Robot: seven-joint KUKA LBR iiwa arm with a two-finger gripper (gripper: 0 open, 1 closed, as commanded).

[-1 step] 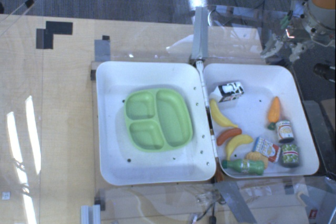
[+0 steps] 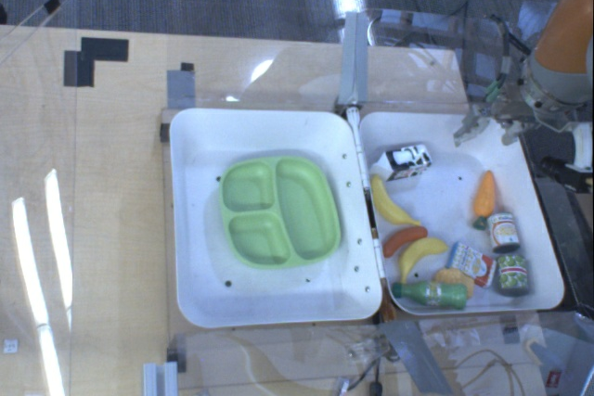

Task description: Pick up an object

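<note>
Gripper [image 2: 485, 124] above right bin's [image 2: 548, 227] far edge (nothing held)

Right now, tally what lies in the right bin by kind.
Bananas: 2
Carrot: 1
Sausage: 1
Cans: 2
Green bottle: 1
Black-and-white toy: 1
Snack packet: 1
Total: 9

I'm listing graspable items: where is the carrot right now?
The carrot lies in the right bin, near its right wall, just above a small can and right of the black-and-white toy car.
</note>
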